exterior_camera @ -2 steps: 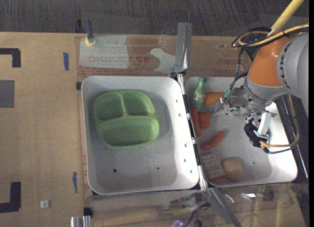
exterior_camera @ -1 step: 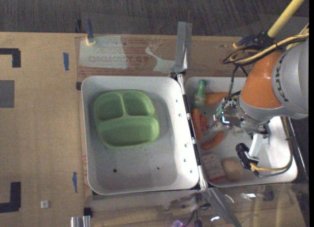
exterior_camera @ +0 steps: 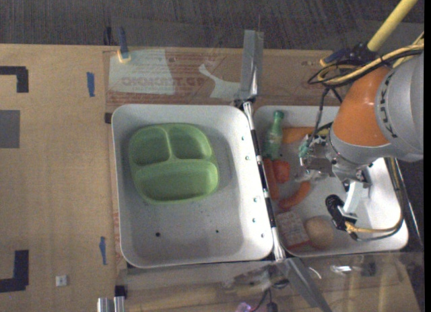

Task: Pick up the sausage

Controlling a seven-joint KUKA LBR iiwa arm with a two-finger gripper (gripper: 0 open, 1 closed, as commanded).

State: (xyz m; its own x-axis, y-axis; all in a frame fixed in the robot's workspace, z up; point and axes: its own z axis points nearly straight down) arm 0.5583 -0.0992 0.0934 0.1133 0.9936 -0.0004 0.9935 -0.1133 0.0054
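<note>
The sausage (exterior_camera: pixel 295 197), a reddish-orange elongated piece, lies at a slant in the middle of the right bin (exterior_camera: pixel 390 233). My gripper (exterior_camera: pixel 314 168) hangs low over the bin, just above and to the right of the sausage's upper end. The grey wrist and orange band (exterior_camera: pixel 360 118) cover much of the bin's right half and hide what lies beneath.
A green bottle (exterior_camera: pixel 274 133), an orange piece (exterior_camera: pixel 294 135) and a red item (exterior_camera: pixel 279 170) lie near the right bin's left wall. A speckled cracker (exterior_camera: pixel 292 226) and a tan bun (exterior_camera: pixel 320 231) sit at its front. The left bin (exterior_camera: pixel 202 243) holds a green divided plate (exterior_camera: pixel 174 162).
</note>
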